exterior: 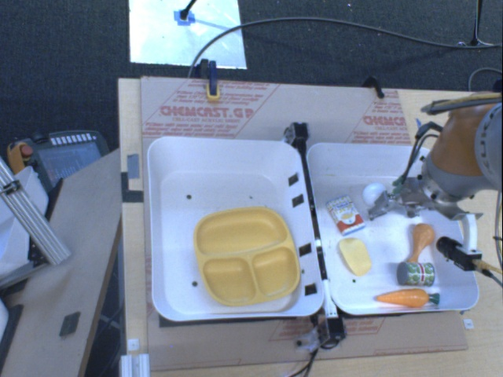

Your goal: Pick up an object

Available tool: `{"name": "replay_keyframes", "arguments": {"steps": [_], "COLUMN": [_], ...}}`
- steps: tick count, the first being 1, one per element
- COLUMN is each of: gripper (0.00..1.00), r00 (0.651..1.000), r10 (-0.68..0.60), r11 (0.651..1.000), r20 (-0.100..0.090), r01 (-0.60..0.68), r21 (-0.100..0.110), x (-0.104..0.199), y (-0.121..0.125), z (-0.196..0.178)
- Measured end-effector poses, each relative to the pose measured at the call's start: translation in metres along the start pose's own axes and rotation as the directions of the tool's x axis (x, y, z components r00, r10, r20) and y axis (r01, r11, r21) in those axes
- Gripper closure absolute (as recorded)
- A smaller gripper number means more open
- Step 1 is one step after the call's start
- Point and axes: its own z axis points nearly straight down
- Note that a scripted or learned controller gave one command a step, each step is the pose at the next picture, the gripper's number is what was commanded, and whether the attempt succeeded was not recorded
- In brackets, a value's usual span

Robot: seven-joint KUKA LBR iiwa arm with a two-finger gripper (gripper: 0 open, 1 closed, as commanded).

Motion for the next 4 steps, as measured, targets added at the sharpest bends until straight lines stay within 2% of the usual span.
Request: {"name": "replay_keyframes", "arguments": {"steps": [1, 3, 4], "gripper": [1.00, 1.00, 1.00], "r00": [1.000, 1.000, 1.000], "r10": [0.000, -0.003, -0.003], "r11": [1.000, 1.000, 1.000], "r20": [0.002, 0.003, 0.001], "r01": [0.000, 0.003, 0.003], "r21": [-0.005, -0.008, -0.004], "x": [-0.001, -0.007, -0.007], "y": [0.001, 0.000, 0.001], "z": [-0.013, -0.139, -0.142]}}
